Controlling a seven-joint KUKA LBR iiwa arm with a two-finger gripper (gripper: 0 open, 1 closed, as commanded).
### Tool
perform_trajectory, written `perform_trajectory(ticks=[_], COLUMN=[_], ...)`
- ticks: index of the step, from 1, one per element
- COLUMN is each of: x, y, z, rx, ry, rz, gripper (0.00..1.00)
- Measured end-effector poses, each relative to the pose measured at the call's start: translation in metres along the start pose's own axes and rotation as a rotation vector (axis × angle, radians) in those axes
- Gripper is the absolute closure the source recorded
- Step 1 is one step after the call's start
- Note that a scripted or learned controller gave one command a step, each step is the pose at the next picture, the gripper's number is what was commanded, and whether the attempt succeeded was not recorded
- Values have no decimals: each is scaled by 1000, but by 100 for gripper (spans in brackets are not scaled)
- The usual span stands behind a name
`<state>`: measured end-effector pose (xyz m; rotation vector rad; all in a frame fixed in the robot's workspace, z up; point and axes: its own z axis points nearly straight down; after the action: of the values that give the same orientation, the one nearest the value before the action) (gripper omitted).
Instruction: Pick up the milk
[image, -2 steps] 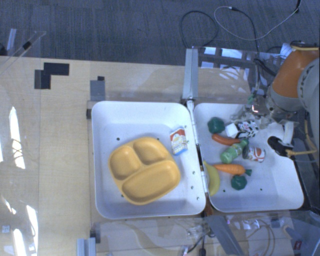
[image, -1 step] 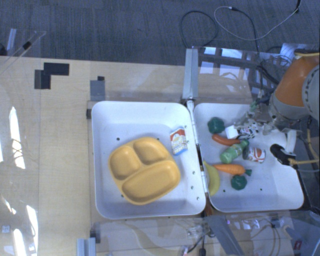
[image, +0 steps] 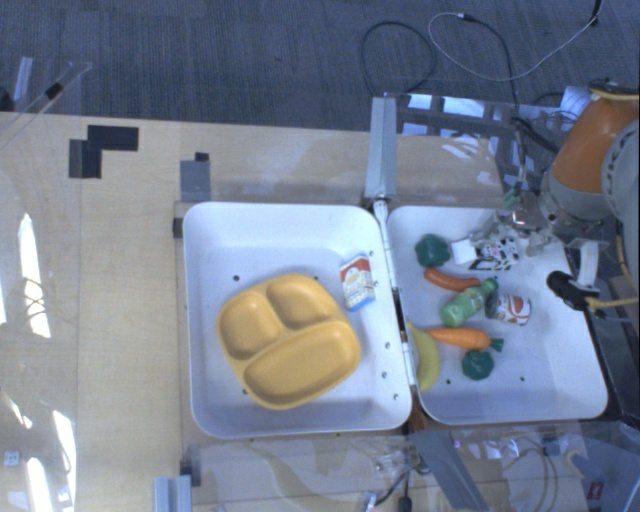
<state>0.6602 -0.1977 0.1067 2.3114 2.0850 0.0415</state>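
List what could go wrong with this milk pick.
Two cartons could be the milk: a black-and-white carton beside the gripper, and a small carton in the left bin, so the wrong one may get grabbed. The black-and-white carton lies close to a carrot and a green toy, which a grasp might nudge or catch instead.

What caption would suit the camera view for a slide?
Gripper near a black-and-white pack in the right bin; yellow plate and small carton in the left bin.

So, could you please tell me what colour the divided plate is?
Yellow all over; the plate shows best in the camera view.
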Motion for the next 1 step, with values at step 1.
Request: perform_trajectory(ticks=[1], x=[3], y=[17], z=[1], rx=[21], ry=[-2], rz=[212], gripper=[0])
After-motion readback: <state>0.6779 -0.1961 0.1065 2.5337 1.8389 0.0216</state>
